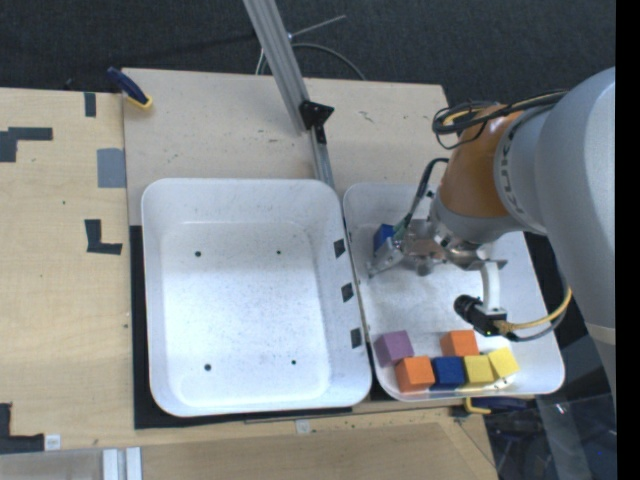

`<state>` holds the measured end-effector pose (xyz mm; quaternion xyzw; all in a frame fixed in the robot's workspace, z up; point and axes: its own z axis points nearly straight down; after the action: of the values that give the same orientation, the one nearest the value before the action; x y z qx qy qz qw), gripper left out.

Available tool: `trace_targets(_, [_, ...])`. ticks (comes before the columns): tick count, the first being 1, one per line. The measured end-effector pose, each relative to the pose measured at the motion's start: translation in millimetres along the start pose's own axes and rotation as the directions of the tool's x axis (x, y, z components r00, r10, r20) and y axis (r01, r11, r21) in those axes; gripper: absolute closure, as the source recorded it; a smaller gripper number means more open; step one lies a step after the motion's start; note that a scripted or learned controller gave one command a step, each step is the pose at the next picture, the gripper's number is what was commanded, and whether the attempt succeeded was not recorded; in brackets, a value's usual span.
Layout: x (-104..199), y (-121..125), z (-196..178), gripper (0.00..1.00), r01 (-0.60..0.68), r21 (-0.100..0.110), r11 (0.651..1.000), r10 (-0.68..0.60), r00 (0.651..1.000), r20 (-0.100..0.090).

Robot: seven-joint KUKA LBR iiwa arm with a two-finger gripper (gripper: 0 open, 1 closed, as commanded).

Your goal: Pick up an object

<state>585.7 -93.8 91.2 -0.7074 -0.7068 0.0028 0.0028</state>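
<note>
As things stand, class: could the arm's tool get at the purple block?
Probably yes: the purple block lies uncovered in the right bin, nothing atop it, with the tool just above it in view.

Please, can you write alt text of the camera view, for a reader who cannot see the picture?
A grey robot arm with an orange band reaches from the right into the right bin, its gripper low beside a small blue object. Purple, orange, blue and yellow blocks cluster at that bin's near edge; the left bin sits alongside.

Matt white plastic bins [165, 268], pale wood bench [60, 298]
</note>
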Motion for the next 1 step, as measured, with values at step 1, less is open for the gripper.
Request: trace_targets(1, [0.9,62.4,-1.4,0.00,0.004,-0.011,1.000,-0.004,1.000,0.001])
